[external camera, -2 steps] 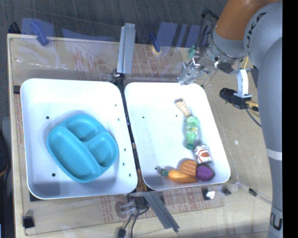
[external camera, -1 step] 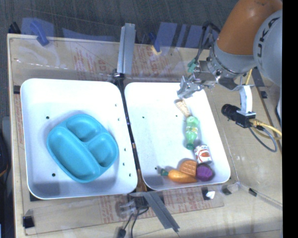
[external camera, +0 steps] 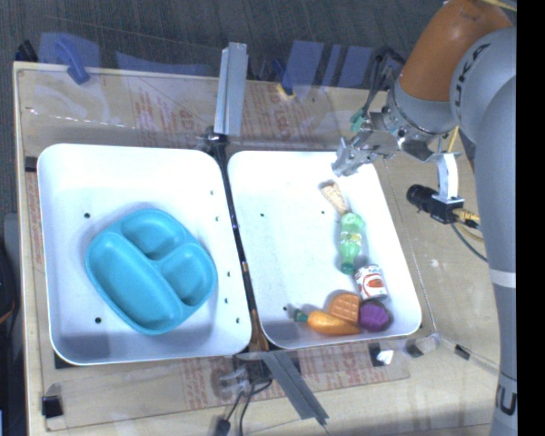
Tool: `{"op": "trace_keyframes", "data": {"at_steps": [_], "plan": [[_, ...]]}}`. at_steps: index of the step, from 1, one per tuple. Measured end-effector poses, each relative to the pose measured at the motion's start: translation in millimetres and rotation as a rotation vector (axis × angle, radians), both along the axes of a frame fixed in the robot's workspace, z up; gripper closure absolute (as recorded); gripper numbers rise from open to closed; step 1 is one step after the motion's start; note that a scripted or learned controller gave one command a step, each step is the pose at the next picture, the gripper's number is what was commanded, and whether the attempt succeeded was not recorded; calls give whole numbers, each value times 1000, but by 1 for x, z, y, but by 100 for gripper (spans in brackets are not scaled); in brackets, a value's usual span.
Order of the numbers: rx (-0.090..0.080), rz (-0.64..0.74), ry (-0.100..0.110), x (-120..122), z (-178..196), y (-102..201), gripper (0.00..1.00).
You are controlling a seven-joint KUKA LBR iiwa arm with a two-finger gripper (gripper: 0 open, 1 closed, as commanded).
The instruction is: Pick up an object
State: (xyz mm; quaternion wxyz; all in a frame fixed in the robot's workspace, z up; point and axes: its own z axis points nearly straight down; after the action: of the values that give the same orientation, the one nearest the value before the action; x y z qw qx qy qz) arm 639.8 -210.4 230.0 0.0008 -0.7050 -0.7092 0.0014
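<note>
The arm (external camera: 490, 89) is a thick, smooth grey tube with a rounded orange band above the wrist, narrowing to a cluttered metal claw (external camera: 350, 160) of pale silvery parts, with thin dark cables looping around the wrist joint.

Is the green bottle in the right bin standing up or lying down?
Lying down: the green bottle stretches lengthwise along the right bin's floor.

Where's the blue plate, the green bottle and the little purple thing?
blue plate (external camera: 152, 271), camera view, on the ridge between its compartments.
green bottle (external camera: 350, 241), camera view, on the middle of its body.
purple thing (external camera: 374, 315), camera view, on its rounded top, in the right bin's near corner.
</note>
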Motion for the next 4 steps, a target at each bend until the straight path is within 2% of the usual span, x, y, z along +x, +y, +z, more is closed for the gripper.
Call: {"op": "trace_keyframes", "data": {"at_steps": [1, 2, 3, 4], "plan": [[1, 2, -3, 18, 47, 22, 100], [1, 3, -1, -19, 49, 64, 100], [0, 0, -1, 17, -7, 0, 100], [0, 1, -4, 17, 47, 0, 100]]}}
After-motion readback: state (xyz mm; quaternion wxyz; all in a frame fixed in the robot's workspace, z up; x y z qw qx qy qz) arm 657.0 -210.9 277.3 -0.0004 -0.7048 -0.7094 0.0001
